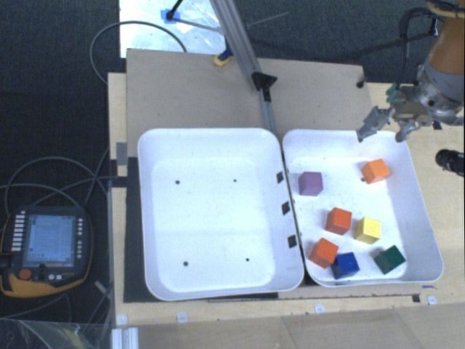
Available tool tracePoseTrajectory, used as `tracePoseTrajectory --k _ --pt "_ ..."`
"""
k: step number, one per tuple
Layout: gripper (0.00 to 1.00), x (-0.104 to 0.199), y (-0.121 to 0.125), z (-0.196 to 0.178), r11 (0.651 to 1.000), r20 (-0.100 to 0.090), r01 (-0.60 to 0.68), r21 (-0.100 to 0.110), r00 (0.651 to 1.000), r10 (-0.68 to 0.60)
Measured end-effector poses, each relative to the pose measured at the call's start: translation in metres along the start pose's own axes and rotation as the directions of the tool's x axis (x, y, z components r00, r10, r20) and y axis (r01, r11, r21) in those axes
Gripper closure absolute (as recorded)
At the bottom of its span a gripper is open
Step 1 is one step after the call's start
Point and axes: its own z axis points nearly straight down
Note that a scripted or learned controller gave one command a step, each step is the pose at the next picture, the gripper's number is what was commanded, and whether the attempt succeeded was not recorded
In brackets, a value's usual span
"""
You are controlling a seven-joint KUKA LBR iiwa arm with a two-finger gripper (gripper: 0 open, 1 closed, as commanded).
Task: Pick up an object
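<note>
End effector [386, 126], fingers spread and holding nothing, hovers over right bin [420, 195]; arm cropped.

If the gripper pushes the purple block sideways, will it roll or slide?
The purple block has flat faces, so it would probably slide, not roll. It looks rigid and likely light. It stands apart from the other blocks, so a push should move it alone across the white bin.
</note>
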Motion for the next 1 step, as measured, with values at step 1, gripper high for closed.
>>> tracePoseTrajectory --k 1 --pt "0.00 0.0002 0.0000 0.0000 1.000 0.000 0.000 0.000 1.000 0.000"
